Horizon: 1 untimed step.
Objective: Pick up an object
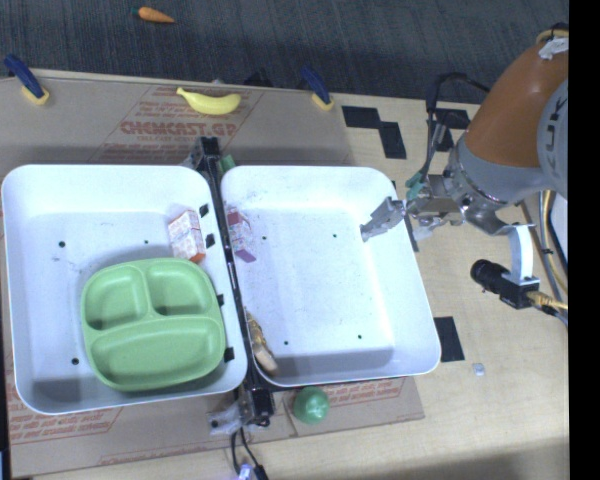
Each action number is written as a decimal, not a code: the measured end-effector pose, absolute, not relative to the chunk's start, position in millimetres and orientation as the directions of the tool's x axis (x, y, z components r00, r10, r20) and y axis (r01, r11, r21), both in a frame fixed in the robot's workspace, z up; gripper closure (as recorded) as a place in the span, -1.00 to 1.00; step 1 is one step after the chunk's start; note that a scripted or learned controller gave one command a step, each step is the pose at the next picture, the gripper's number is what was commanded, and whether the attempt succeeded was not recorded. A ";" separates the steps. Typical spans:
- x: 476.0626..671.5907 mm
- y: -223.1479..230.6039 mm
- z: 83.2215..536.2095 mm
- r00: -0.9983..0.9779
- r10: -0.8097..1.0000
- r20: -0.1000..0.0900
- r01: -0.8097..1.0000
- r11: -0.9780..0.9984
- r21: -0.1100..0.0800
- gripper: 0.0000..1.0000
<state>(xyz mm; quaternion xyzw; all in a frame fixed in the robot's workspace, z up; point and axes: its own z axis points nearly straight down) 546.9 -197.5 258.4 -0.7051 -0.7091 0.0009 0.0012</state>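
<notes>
Green ball (311,405) sits at 6 o'clock on the cardboard, outside the bins. Up at 3 o'clock the gripper (382,219) hangs over the right bin's (412,298) edge, holding nothing; I cannot tell how it is set. Small packets (186,234) lie near the middle wall, left of it. They look light, thin and crinkly, so pinching one across its flat sides seems best. The green tray (154,320) looks too wide.

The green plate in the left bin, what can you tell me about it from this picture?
The green plate is a pale green tray with rounded corners, plastic by the look of it, divided into three compartments: two smaller ones at the far side, one long one at the near side. It lies flat and face up on the floor of the left bin, toward its near right corner. A small red and white packet lies at its far edge.
</notes>
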 end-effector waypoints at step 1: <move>546.9 -197.5 258.4 -0.006 1.000 0.000 1.000 0.006 -0.003 -1.00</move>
